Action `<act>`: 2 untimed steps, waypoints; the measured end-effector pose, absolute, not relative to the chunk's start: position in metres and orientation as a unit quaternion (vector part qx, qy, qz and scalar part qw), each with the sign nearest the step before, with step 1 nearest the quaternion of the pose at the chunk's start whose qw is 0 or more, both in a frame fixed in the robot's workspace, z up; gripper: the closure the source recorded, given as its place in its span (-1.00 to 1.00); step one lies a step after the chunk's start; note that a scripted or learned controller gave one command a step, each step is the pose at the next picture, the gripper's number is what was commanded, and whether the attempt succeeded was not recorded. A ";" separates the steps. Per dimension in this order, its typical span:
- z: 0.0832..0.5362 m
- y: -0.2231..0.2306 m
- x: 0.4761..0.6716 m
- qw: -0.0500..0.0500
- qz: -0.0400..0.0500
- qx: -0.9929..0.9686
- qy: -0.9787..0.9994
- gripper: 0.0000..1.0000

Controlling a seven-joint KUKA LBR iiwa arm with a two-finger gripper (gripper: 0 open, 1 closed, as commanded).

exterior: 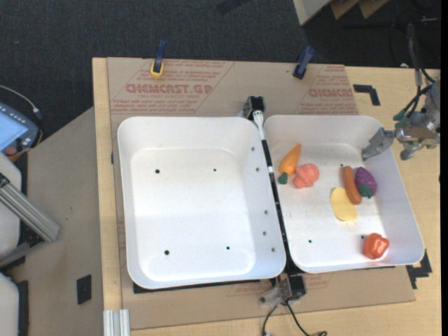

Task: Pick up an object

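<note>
The right bin (399, 208) holds several toy foods. An orange carrot (290, 159) lies next to a pink lump (305, 176) near the divider. Further right, a red-orange sausage (351, 185) rests against a purple grape bunch (365, 181), with a yellow piece (343, 205) just below them. A red pepper (375, 246) sits near the front right corner. My gripper (390, 148) hovers over the bin's back right corner, above and to the right of the grape bunch. Its fingers are spread and it is open, with nothing between them.
The left bin (140, 187) lies beside the right one, with a black divider strip (269, 180) between them. Both rest on a cardboard sheet (210, 82) held by a yellow-and-blue clamp (158, 63) and a blue clamp (304, 62) at the back edge.
</note>
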State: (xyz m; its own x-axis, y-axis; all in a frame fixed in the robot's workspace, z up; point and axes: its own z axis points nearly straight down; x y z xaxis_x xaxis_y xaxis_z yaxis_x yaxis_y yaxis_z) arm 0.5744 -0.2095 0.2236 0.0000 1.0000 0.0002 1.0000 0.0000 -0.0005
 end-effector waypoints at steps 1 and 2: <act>0.115 -0.156 0.547 0.007 0.002 -0.706 -0.708 -1.00; 0.083 -0.117 0.533 0.003 0.001 -0.706 -0.708 -1.00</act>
State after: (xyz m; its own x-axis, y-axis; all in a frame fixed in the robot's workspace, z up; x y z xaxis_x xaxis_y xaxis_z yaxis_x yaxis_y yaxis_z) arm 0.5333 -0.1170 0.0828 -0.0023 1.0000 0.0028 1.0000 0.0023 -0.0044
